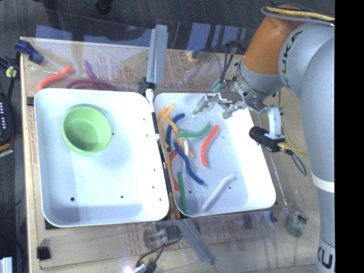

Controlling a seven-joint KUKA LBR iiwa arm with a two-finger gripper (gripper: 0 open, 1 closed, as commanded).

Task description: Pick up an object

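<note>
The right bin [250,175] holds several soft, bendy sticks. Among them are an orange one [165,120], a green one [196,133], a red-orange one [209,144], a long blue one [190,169] and a white one [219,190]. My gripper [215,107] hovers over the far part of this bin, just above and beyond the green and red-orange sticks. Its fingers are spread open with nothing between them. The grey arm with its orange band [267,44] reaches in from the right.
A green bowl [86,129] sits in the far left part of the left bin [102,203]. Loose orange and purple sticks [54,77] lie on the bench behind that bin. A metal divider [156,50] stands between the bins at the back.
</note>
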